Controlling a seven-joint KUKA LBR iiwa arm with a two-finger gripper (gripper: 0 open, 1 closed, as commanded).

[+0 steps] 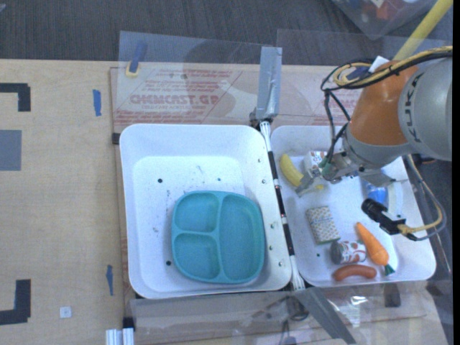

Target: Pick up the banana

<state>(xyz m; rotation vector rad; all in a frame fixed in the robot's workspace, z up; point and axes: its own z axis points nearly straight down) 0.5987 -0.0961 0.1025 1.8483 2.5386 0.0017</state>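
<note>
The banana [290, 169] is short and yellow and lies near the far left corner of the right bin [424, 261]. My gripper [314, 180] hangs low over that bin, just right of the banana and close to its near end. I cannot make out whether it touches the banana. The grey arm with its orange band [381, 113] reaches in from the right and hides the bin's far right part.
In the right bin lie a patterned block [323, 223], a small can [347, 251], a carrot [372, 244], a red sausage [354, 272] and a blue item [375, 192]. The left bin [144, 157] holds a teal divided plate [218, 237].
</note>
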